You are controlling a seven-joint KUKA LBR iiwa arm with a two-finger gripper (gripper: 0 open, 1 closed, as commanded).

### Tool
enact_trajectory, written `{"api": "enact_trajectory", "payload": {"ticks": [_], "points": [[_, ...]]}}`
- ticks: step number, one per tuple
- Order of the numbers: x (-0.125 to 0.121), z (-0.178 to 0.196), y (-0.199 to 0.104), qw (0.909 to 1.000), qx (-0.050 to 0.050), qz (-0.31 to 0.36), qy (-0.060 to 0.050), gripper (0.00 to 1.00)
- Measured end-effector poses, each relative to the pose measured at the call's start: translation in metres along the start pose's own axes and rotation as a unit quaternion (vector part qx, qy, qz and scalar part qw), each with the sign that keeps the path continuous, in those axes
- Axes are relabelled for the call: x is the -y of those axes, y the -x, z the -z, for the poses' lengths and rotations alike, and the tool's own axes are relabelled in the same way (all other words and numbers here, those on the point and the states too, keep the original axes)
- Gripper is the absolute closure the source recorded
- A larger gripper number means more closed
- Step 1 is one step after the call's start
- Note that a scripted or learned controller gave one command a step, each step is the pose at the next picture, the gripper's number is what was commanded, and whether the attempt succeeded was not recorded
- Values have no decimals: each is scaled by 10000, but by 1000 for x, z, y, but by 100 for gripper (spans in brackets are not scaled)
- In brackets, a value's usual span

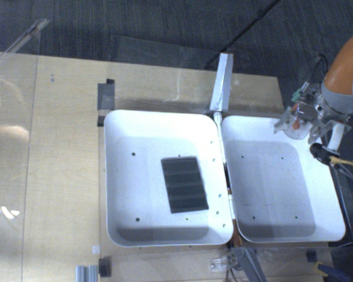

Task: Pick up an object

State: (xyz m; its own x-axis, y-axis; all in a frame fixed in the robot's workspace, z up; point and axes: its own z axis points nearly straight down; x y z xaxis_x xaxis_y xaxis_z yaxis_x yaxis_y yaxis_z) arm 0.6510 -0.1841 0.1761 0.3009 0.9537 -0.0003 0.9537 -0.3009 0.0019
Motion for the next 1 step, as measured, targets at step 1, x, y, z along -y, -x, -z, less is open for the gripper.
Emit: {"api": "enact_trajectory", "payload": {"ticks": [1], "points": [[59,102,27,9774,-4,-2113,16,0]]}}
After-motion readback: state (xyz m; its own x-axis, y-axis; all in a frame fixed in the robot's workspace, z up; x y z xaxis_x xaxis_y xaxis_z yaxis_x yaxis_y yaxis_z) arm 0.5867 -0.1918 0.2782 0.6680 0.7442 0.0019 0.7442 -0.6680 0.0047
